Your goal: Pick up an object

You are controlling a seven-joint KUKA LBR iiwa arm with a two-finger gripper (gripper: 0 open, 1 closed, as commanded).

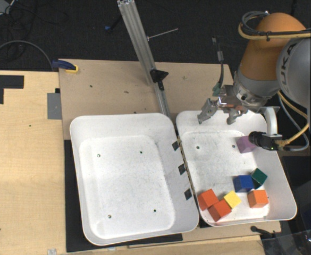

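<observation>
Table: pale wood table (22, 142) bearing the right bin (213, 158) and the left bin (123, 179), both shallow and white, side by side; dark floor with cables beyond.
Purple block (245, 144): nearest candidate. Lies flat on the right bin's floor, just camera-side of the pincer (220, 114) and slightly toward the arm, apart from all other blocks.
Handling (judged): small, rigid, probably light; flat matte faces, so little slip; not fragile. Take it across two opposite side faces, descending straight.
Cluster: farther camera-side of the pincer, in the bin's near corner. Blue block (243, 183) touching green block (259, 177); then orange block (258, 198), yellow block (232, 200), red block (208, 197), front red block (219, 210). Packed close; poor finger room.
Pincer: fingers apart, nothing between them; hangs over the right bin's far edge.
Clearance (judged): purple block sits near the arm-side wall, which may crowd one finger.
Left bin: well off from the pincer, on the side away from the arm.
Room: slanted aluminium rail (139, 41) rises behind the bins, beyond the pincer on that same side.
</observation>
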